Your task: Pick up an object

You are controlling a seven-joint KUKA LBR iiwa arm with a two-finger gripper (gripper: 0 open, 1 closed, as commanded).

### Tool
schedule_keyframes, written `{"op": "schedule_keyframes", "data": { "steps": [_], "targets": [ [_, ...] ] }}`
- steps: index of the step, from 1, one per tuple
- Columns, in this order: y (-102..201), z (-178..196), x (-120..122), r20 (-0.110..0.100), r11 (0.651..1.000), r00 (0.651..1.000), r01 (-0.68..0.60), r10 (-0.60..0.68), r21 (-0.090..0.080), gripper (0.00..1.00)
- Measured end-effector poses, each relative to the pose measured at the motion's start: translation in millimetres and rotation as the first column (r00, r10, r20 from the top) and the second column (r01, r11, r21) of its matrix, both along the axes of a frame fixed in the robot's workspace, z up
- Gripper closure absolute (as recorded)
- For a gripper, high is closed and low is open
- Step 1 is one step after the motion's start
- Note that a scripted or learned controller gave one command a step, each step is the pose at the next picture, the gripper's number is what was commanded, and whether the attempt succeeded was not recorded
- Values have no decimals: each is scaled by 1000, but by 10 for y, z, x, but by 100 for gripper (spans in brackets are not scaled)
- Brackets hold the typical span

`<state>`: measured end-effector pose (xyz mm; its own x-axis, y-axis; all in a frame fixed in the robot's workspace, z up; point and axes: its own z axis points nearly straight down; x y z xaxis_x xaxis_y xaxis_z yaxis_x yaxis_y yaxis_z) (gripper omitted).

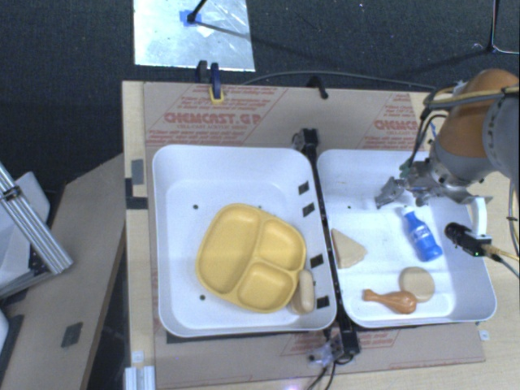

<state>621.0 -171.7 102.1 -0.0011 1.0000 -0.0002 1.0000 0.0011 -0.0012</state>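
My gripper (396, 195) hangs over the upper part of the right bin (463, 299), open with nothing between its fingers. Just below and to its right lies a blue bottle (422, 236), its cap end pointing up towards the gripper. Further left in that bin rests a tan wedge (348, 249). A round beige piece (417, 280) and a brown toy drumstick (392, 300) lie near the front wall.
The left bin (175, 218) holds a yellow divided plate (250, 257) with a beige roll (304, 291) against its lower right corner. A black divider (322, 234) separates the two bins. The arm enters from the right above the right bin's far corner.
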Motion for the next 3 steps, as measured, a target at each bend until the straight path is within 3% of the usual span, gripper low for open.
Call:
{"op": "schedule_keyframes", "data": {
  "steps": [1,3],
  "targets": [
    [-3,139,20,6,1000,1000,-1,1,-1,100],
    [-20,1134,101,9,1000,1000,-4,4,-2,100]
  ]
}}
